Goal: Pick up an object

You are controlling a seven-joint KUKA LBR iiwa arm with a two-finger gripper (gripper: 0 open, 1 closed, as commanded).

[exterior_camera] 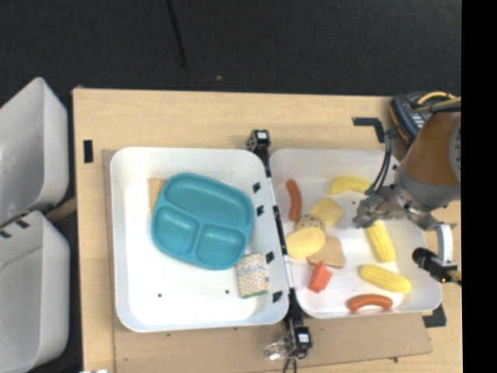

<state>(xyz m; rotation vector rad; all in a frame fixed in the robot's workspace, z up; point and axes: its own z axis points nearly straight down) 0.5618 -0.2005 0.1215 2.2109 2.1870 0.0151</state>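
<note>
Dark floor surrounds a pale wooden bench [194, 115] that carries two shallow white bins side by side. From where I stand, the left bin [128, 286] holds a blue divided plate [202, 221] lying over a tan slab [155, 189] that peeks out at its upper left corner, with a small speckled block [252, 275] just below the plate's lower right edge. The right bin [326, 160] is crowded with toy food: a thin orange sausage [294, 200] near the divider, a yellow banana [349, 184] toward the top, a pale yellow chunk [327, 211] below it, a rounded yellow piece [305, 242] touching a tan slice of bread [332, 251], a short orange carrot piece [319, 277] beneath those, an ear of corn [380, 241] standing roughly upright in the view, a second ear of corn [384, 278] lying at a slant lower down, and a curved red sausage [370, 304] along the bottom wall. The grey arm with its orange band [431, 158] reaches in from the right, and the gripper [368, 211] sits low over the right bin, just above the top end of the upright corn and beside the pale yellow chunk. Its tips are too dark and small to make out, so I cannot tell whether the pincer is wide or closed, and nothing visibly sits between them.
</note>
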